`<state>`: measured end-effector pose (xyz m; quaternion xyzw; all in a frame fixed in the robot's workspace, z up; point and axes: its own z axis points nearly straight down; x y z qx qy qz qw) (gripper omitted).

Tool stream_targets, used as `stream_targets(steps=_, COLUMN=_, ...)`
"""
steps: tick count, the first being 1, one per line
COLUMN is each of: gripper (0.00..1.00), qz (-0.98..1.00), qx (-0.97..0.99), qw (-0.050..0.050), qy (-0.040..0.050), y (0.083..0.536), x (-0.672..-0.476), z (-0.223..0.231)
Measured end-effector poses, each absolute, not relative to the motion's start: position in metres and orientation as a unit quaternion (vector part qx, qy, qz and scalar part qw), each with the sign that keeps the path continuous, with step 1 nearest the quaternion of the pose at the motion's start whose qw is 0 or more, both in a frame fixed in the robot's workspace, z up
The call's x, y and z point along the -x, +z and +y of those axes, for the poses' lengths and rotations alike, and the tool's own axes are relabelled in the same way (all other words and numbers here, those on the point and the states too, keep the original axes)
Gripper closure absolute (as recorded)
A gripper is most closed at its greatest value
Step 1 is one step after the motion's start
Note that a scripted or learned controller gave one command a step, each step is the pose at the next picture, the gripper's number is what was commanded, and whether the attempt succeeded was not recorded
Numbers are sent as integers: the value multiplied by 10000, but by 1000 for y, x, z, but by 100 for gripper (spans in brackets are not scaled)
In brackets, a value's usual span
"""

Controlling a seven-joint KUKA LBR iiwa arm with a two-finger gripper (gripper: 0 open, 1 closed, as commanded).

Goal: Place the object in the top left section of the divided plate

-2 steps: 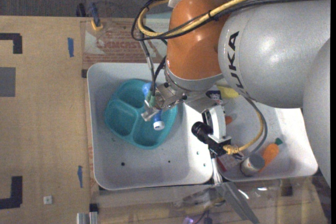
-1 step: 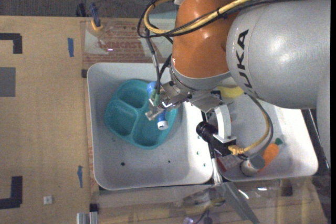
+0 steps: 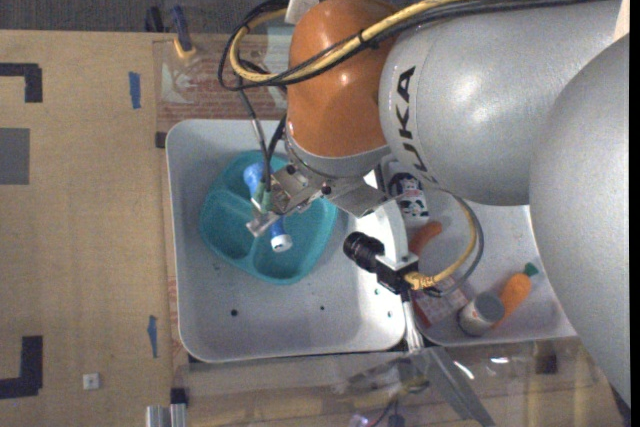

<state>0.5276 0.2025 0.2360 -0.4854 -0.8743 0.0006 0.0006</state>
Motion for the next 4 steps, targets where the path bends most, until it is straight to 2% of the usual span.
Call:
stream_targets(steps=1, gripper=100, qz=-8787, qx=4773, qw=-12, qy=-7, y=256, x=-529, z=168)
stream_targets(steps=2, gripper=100, qz=-8970, qx=4420, qw=4, qy=0, y=180, x=-518, z=178)
stream_targets(steps=3, gripper=100, qz=-9130, qx=4080, qw=9, qy=4, y=228, x=-480, z=131)
stream_targets(steps=4, gripper=100, qz=-9250, qx=3801, qw=5, qy=1, y=224, x=-480, z=38)
